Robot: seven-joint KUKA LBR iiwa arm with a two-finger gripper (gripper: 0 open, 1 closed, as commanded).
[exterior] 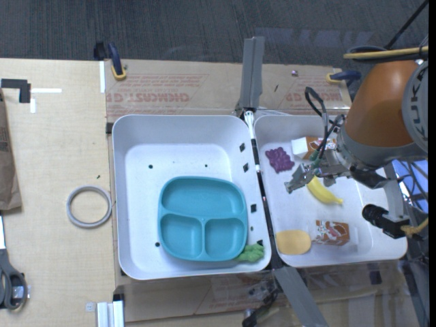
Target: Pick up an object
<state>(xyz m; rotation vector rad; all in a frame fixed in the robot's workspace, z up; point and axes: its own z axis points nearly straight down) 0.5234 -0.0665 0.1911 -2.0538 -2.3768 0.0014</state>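
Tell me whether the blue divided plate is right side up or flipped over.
Right side up. The blue divided plate lies flat in the left bin, its three compartments facing upward. A green item rests against its corner.

A single fixed camera looks down from above at a slant, far enough back to take in both white bins (pixel 122 203) side by side and the wooden bench (pixel 54 148) around them. The arm (pixel 385 107) enters from the right edge.
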